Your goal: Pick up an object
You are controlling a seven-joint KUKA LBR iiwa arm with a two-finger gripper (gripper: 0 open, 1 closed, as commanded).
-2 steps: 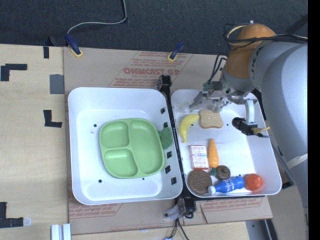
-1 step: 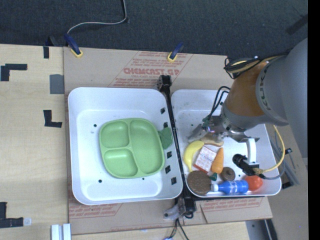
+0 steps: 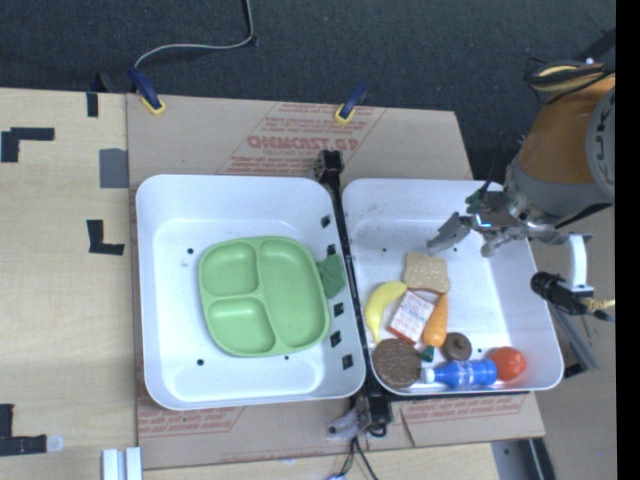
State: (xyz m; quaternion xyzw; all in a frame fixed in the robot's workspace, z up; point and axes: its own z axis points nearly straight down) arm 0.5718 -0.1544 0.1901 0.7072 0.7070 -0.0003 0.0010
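Gripper (image 3: 470,238) open, holding nothing, above right bin (image 3: 520,298).

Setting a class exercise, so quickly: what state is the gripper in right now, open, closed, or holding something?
Gripper: open, holding nothing, above the right bin, up from the bread slice.

A chunky grey arm (image 3: 590,138) is seen at the right, with a fat orange band wrapped round it just above the wrist. The wrist end is made up of darker grey and silvery metal parts. A small teal-ish light spot can be spotted near the gripper (image 3: 470,233), whose fingers are grey and thin.
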